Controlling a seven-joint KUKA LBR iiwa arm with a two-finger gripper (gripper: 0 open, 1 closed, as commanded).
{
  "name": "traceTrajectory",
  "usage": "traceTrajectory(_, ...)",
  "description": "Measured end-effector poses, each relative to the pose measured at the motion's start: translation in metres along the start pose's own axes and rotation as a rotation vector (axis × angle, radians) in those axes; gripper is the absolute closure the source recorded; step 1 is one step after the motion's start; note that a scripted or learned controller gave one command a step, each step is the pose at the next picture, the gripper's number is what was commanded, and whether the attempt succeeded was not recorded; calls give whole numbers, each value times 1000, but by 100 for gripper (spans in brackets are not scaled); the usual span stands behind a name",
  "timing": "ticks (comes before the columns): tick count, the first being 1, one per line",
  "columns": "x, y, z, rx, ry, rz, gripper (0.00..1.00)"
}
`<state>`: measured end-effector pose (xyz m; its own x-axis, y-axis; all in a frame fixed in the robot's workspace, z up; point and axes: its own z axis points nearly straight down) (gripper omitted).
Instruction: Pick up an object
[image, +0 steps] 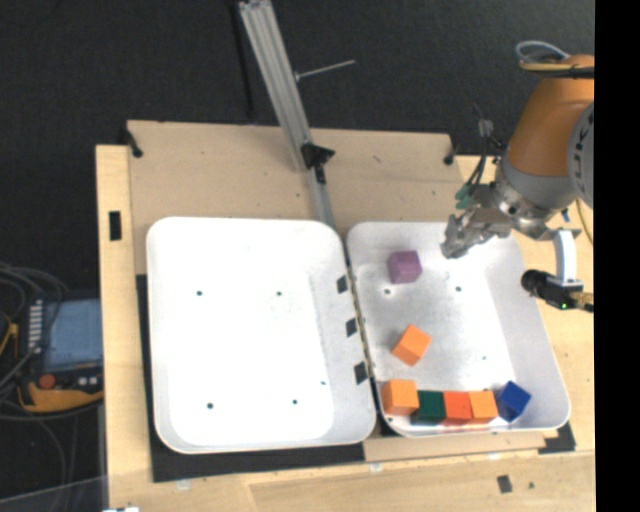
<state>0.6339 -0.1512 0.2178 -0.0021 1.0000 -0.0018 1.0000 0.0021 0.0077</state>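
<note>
Two white bins sit side by side on the desk (250, 160). We see the jaws (458, 243) above the right bin (530, 330), their opening indiscernible. The purple cube (404, 266) just beside them looks light and rigid; grip opposite flat faces.

Two shallow white bins, a left bin (180, 330) and a right bin (530, 330). Seven small blocks: four orange (411, 344), one purple (404, 266), one green (431, 406), one blue (513, 399).
</note>
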Motion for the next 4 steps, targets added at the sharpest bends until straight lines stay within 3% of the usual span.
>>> traceTrajectory(1, -9, 3, -62, -1, -1, -2, 100)
traceTrajectory(2, 38, -20, -47, 9, 2, -3, 100)
traceTrajectory(4, 129, -57, -20, 9, 2, -3, 100)
